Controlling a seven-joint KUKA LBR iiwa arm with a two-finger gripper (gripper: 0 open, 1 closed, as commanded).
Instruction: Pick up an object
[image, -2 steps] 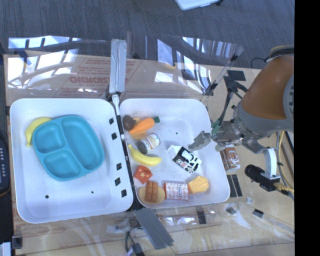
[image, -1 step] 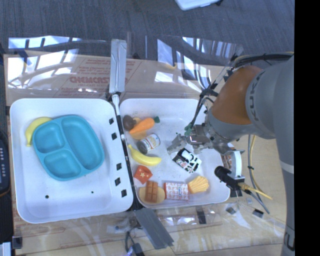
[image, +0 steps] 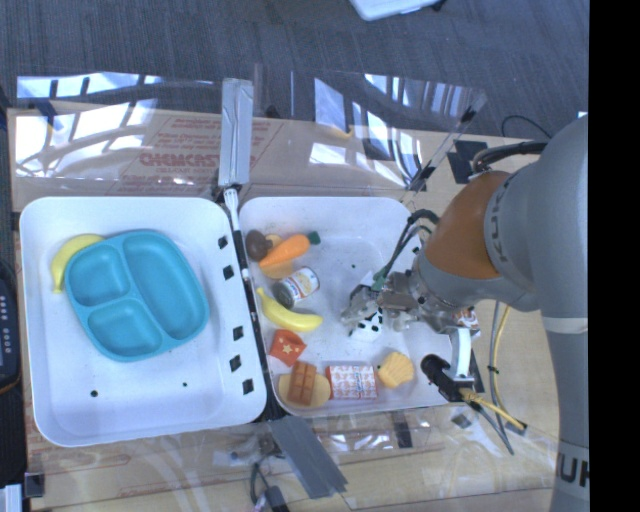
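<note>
Left bin (image: 40, 400): holding a blue divided plate (image: 137, 292) with a yellow banana (image: 68, 254) lying beside its far-left edge.
Right bin (image: 330, 215): holding a carrot (image: 286, 250), small can (image: 297, 286), second banana (image: 290, 313), red block (image: 287, 347), waffle (image: 303, 383), snack packet (image: 351, 380), cracker (image: 396, 369).
Gripper (image: 366, 312): reaching into the right bin, hovering over a white black-spotted die (image: 369, 325); whether it is clamping anything cannot be told.

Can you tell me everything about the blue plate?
The blue plate is a rounded, plastic-looking tray, light blue, with three sections: two at the top and one at the bottom. It lies flat, turned a little askew, in the left bin. A yellow banana curves along its upper left edge, touching or nearly so.
</note>
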